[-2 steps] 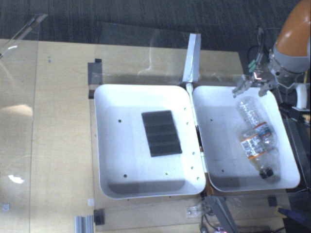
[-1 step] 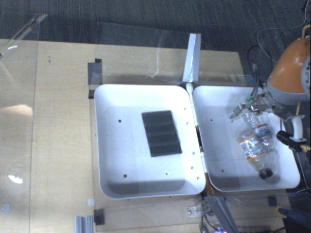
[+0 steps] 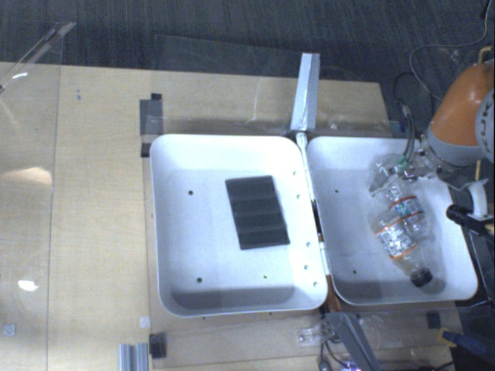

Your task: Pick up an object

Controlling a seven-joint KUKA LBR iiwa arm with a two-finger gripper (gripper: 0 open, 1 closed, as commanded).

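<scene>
A clear, crumpled plastic bottle (image 3: 401, 230) lies in the right bin (image 3: 344, 230), with its black cap (image 3: 420, 278) pointing toward the bin's front right corner. My gripper (image 3: 394, 172) is low over the bottle's far end, reaching in from the right below the orange band (image 3: 458, 114). Whether it touches the bottle is unclear. A dark ribbed rectangular block (image 3: 257, 212) lies flat in the middle of the left bin (image 3: 186, 269).
A metal post (image 3: 305, 91) stands behind the seam between the two bins. Cables (image 3: 421, 76) hang at the back right. The bin walls are low. Wooden bench (image 3: 77, 207) stretches to the left.
</scene>
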